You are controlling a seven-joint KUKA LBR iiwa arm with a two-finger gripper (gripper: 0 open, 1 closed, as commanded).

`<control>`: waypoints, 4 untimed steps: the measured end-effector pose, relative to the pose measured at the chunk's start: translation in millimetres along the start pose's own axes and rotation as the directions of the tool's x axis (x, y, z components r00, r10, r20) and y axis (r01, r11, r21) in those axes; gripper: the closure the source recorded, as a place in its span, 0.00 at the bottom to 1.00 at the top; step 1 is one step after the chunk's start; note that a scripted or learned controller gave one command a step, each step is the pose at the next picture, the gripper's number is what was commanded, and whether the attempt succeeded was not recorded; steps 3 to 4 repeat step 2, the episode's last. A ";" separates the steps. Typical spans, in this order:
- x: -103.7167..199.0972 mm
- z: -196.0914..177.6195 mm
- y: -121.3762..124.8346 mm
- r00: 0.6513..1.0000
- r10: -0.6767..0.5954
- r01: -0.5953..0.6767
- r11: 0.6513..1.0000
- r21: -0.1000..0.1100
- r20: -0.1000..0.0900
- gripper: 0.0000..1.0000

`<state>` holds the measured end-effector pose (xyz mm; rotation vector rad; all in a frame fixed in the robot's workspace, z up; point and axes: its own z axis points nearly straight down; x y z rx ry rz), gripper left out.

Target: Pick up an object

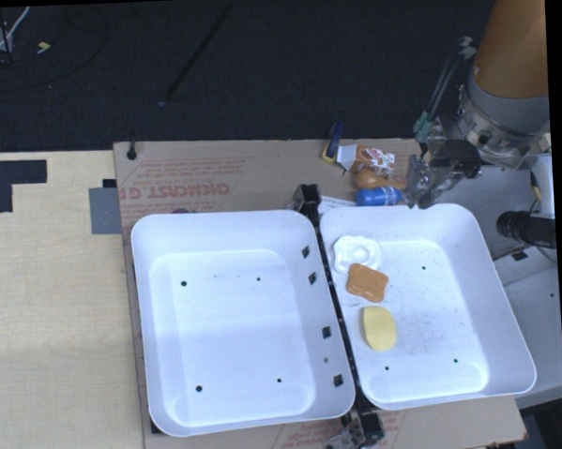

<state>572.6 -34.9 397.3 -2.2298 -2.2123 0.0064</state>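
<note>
Right, I have the claw (428, 190) hanging over the right bin's (495, 283) far rim; whether it is apart or together I cannot tell. The fried egg (357, 254), brown bun (367, 283) and yellow piece (379, 328) lie near the divider. I'm in approach; next I'd shift toward them and descend.

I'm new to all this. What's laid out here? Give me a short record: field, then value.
arm: reaches in from the right, gripper above the right bin's far rim
right bin: white fried-egg toy, brown piece, yellow piece, all near its left wall
left bin: white, shallow
behind the bins: small items on the board, among them a blue one
held: nothing seen between the fingers
</note>
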 end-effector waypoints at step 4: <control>12.7 39.2 -2.0 1.000 -0.013 0.013 1.000 0.017 -0.006 1.00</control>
